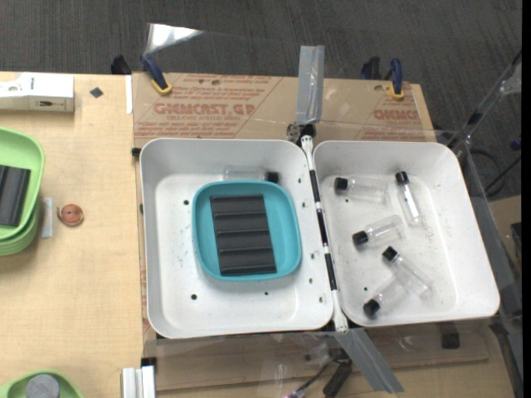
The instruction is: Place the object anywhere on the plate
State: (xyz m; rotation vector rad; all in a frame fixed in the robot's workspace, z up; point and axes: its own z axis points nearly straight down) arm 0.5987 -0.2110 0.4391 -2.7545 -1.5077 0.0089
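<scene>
Lying scattered in right bin (465,247), vials (377,232); teal plate (286,222) left.

green tray (18,191) cut by left edge, vial beside plate (247,175) faint

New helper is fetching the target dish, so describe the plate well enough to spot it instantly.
Find the two white bins side by side; take the left bin. The plate lies in its middle: teal, square with rounded corners, holding a black ribbed insert, unlike the clear black-capped vials next door.
</scene>
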